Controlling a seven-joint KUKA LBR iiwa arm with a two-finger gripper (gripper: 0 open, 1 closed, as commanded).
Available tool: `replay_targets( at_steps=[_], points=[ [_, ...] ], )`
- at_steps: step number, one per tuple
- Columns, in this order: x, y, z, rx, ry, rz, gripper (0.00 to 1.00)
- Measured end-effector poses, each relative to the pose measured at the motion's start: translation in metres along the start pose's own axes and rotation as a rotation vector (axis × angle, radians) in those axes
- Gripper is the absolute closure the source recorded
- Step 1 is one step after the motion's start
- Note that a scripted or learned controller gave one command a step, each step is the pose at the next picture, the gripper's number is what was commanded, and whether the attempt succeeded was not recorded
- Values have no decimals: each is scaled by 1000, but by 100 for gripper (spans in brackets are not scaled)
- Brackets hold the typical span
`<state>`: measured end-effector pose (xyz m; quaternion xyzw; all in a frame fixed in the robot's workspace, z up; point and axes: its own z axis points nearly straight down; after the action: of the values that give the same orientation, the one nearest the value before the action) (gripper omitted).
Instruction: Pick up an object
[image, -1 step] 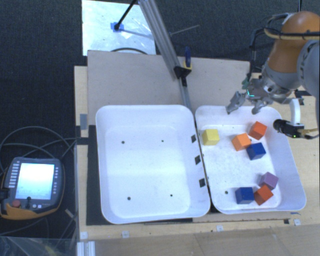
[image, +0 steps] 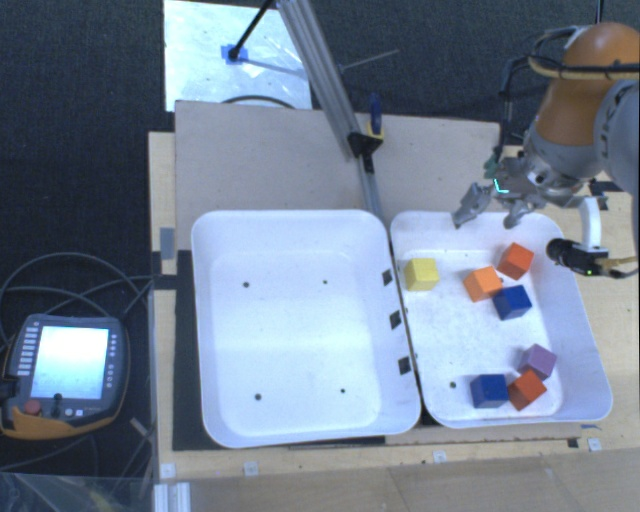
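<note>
The right bin (image: 440, 340) holds several small blocks. A yellow block (image: 421, 273) lies near its left wall. An orange block (image: 482, 283), a red-orange block (image: 516, 260) and a blue block (image: 512, 301) cluster at the upper right. Lower down sit a purple block (image: 539, 360), another blue block (image: 489, 390) and a red-orange block (image: 527, 389). My gripper (image: 494, 210) hangs above the bin's far rim, fingers spread open with nothing between them, up and left of the red-orange block.
The left bin (image: 290, 320) lies beside the right one. A slanted metal pole (image: 330, 80) with a clamp crosses the back board. A teach pendant (image: 62, 372) rests at the far left, off the bench.
</note>
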<state>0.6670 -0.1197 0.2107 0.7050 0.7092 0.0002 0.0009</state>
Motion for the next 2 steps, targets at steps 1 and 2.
replay_targets(
  at_steps=[1,2],
  points=[
    [-9,-5,47,4,0,4,0],
    [-6,4,104,3,0,0,0]
  ],
)
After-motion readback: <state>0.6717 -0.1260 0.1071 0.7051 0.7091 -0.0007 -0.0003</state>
